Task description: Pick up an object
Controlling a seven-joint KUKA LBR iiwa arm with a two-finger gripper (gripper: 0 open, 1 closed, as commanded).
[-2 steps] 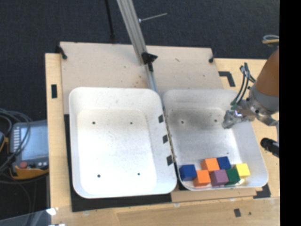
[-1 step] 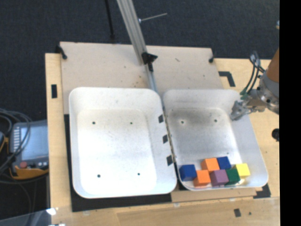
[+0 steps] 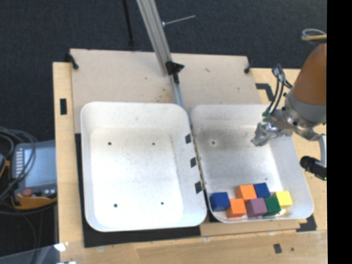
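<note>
Wooden bench (image 3: 63, 147) on dark carpet (image 3: 44, 21); end effector (image 3: 263, 135) grip state indiscernible, apparently above right bin (image 3: 231, 120).

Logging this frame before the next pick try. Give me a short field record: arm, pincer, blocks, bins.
arm: reaches in from the right, over the right bin
pincer: above the bin's upper right part, apart from the blocks
blocks: blue, two orange, purple, green, yellow, second blue
block position: clustered at the right bin's near edge
left bin: white, beside the right one
</note>
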